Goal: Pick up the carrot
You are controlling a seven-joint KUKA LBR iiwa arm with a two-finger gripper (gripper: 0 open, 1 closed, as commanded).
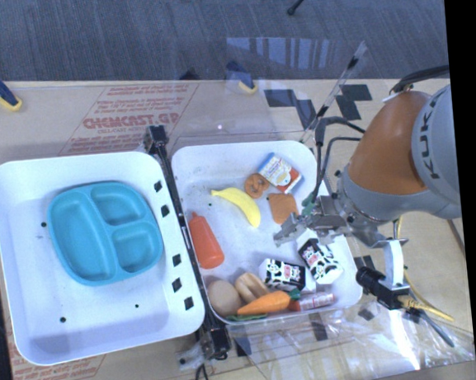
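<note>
The orange carrot [265, 304] lies on its side along the front wall of the right bin [219, 158], with its green top pointing left. My gripper [297, 224] hangs over the right part of that bin, above a brown toast-like piece [282, 205] and well behind the carrot. Nothing that I can see is in its grasp. The grey arm with its orange band [393, 159] reaches in from the right.
Crowding the carrot are two bread rolls [250, 285], a beige ball [223, 296], two cow-patterned cartons [283, 273] and a red tube [318, 300]. A banana [239, 203], a red bottle [205, 239], a cookie [256, 184] and a snack packet [278, 172] lie farther back. A blue divided plate [105, 230] sits in the left bin [13, 271].
</note>
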